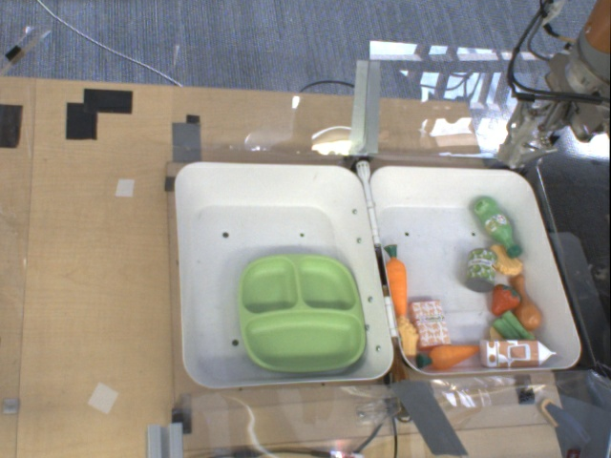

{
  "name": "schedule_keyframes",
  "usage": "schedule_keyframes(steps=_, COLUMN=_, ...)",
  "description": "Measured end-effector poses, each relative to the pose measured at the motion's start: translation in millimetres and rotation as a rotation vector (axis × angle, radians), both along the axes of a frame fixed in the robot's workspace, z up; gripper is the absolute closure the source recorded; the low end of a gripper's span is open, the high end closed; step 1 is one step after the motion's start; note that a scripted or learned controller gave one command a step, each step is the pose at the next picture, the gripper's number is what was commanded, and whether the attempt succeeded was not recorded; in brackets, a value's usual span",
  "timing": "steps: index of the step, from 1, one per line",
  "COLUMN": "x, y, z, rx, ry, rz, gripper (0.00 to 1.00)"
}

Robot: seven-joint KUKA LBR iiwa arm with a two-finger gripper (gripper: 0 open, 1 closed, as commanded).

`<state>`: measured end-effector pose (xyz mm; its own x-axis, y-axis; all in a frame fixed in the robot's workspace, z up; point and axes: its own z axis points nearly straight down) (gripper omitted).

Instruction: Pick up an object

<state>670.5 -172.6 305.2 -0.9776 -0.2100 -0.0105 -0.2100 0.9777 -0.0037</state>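
My gripper (528, 149) hangs above the far right corner of the right bin (420, 208), its fingers open with nothing between them. Toy food lies along that bin's near and right sides. A green bottle (495, 221) is the closest item to the gripper, with a green-grey lump (482, 267) just below it. Further down are a red piece (505, 300), a white carton (516, 353) and a pink box (430, 322). One carrot (396, 281) lies along the divider and another (451, 356) by the near wall.
The left bin (220, 208) holds a green divided plate (301, 311) in its near half. A metal post (363, 113) stands behind the divider between the bins. Cables (525, 55) hang by the arm at upper right.
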Motion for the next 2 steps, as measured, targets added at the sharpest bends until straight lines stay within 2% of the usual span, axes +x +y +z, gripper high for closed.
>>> schedule_keyframes(steps=1, x=0, y=73, z=-52, rx=0.006, ry=0.002, rz=-0.195, gripper=1.00)
schedule_keyframes(steps=2, x=3, y=71, z=-35, rx=0.005, ry=-0.014, rz=-0.195, gripper=1.00)
